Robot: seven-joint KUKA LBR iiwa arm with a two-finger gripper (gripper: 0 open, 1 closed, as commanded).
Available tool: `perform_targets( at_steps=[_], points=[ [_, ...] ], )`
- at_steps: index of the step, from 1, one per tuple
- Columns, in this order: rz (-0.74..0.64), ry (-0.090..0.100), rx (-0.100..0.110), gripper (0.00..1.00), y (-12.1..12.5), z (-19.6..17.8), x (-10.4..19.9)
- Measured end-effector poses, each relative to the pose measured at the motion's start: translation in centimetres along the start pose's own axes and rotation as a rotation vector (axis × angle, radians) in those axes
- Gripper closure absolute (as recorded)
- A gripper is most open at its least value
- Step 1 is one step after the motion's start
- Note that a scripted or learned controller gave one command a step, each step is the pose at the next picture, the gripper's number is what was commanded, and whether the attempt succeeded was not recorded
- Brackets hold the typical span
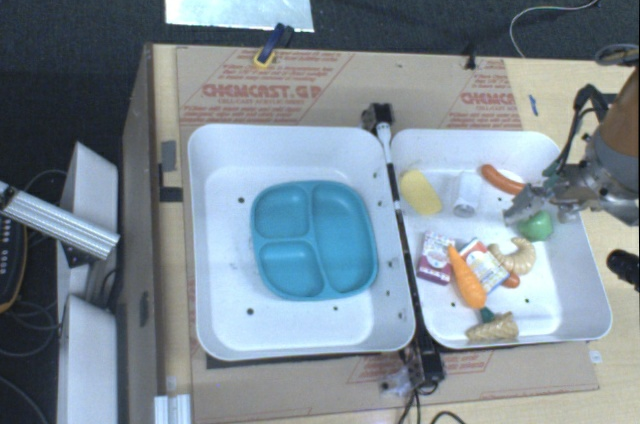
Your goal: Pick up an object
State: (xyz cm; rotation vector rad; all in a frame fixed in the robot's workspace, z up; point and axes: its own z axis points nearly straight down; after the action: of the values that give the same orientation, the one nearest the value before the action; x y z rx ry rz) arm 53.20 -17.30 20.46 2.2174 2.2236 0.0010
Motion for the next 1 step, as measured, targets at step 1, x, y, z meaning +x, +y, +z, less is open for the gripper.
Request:
perform_targets(
  at_steps=[1],
  points=[
    [0.0,0.001,-0.001,0.0,-1.68,10.45,5.8]
  ],
)
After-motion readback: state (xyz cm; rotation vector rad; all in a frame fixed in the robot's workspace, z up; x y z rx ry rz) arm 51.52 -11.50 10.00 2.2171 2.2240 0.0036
